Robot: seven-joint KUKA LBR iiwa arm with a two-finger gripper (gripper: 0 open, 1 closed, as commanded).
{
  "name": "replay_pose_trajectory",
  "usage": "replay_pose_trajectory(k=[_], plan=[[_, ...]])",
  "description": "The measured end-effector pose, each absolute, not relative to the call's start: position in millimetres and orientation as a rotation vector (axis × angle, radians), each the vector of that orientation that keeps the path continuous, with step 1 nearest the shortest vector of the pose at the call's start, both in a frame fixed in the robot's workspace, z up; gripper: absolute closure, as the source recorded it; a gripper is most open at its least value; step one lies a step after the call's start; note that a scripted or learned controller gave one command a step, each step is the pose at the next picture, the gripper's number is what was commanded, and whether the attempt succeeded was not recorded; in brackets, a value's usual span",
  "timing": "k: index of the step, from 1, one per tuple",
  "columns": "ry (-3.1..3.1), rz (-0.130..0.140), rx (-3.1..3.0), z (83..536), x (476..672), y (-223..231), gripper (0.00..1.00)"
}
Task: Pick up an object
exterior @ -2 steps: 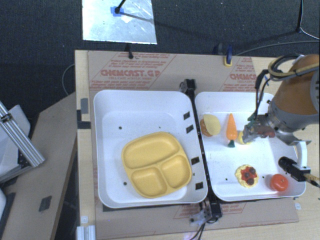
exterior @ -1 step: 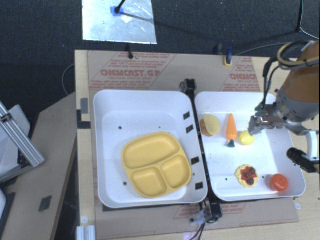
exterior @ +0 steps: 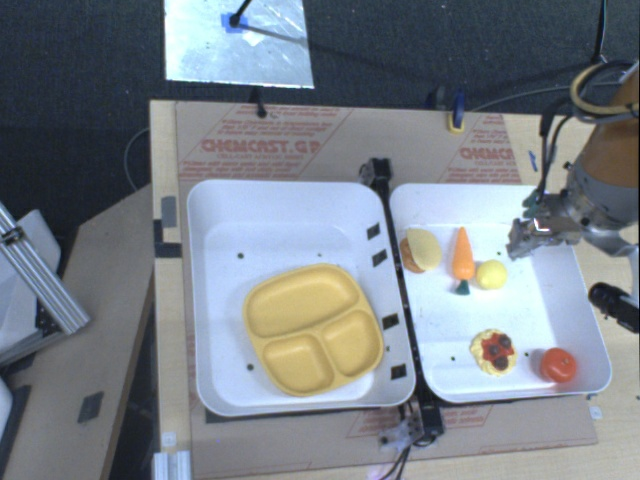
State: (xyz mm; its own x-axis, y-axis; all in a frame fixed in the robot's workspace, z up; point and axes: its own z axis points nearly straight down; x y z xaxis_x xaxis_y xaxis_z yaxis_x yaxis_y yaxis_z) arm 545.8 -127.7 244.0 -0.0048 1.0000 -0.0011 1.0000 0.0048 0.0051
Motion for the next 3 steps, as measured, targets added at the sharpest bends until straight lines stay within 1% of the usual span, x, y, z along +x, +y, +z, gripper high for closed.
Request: replay_pose_trajectory(k=[1,2,3], plan=[[2.232,0.004,2.211,244,542.8,-79,1.0],[2.233,0.003,2.211,232,546.5,-20,1.0],[2.233,0.006,2.209,238,561.1,32,1.0]])
